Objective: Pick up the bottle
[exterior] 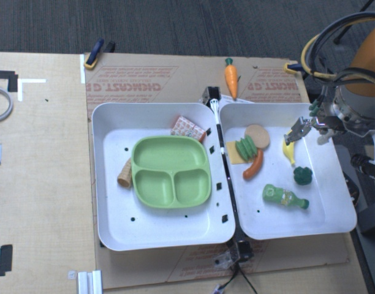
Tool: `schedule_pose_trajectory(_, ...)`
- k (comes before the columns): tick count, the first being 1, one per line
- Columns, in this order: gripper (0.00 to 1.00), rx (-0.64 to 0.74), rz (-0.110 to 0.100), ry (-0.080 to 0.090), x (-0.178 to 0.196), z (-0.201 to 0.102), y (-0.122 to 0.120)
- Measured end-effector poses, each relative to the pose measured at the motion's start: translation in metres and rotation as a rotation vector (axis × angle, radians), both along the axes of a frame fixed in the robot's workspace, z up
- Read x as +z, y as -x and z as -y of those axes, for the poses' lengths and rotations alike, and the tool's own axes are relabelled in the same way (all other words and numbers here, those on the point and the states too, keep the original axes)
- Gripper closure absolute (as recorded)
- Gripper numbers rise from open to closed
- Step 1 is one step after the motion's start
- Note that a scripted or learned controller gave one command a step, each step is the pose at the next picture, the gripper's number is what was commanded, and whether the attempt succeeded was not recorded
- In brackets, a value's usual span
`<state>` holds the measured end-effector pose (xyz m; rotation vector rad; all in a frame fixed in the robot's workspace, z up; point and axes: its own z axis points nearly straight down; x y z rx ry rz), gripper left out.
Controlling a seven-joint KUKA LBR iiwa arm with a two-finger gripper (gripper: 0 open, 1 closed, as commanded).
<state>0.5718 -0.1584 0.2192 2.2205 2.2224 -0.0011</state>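
Note:
The bottle (285, 197) is small, green and clear, with a green label. It lies on its side on the floor of the right bin (334, 216), near the front, cap pointing right. My gripper (298, 130) hangs over the right bin's far right part, just above a yellow banana (289, 152). It is well behind the bottle and a little to its right, and apart from it. Nothing shows in the gripper.
Around the bottle lie a green broccoli (303, 175), a red sausage (253, 164), a green vegetable (246, 147), a tan round (258, 135) and a yellow slice (234, 156). The left bin (108, 213) holds a green divided plate (172, 171), a cone (124, 175) and a patterned packet (188, 127). A carrot (230, 78) lies behind the bins.

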Motion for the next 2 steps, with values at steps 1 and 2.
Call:
schedule_pose_trajectory(1, 1.00, 0.001, 0.000, 0.001, 0.010, 0.000, 0.000)
schedule_pose_trajectory(2, 1.00, -0.108, -0.001, 0.001, -0.028, -0.095, 0.003)
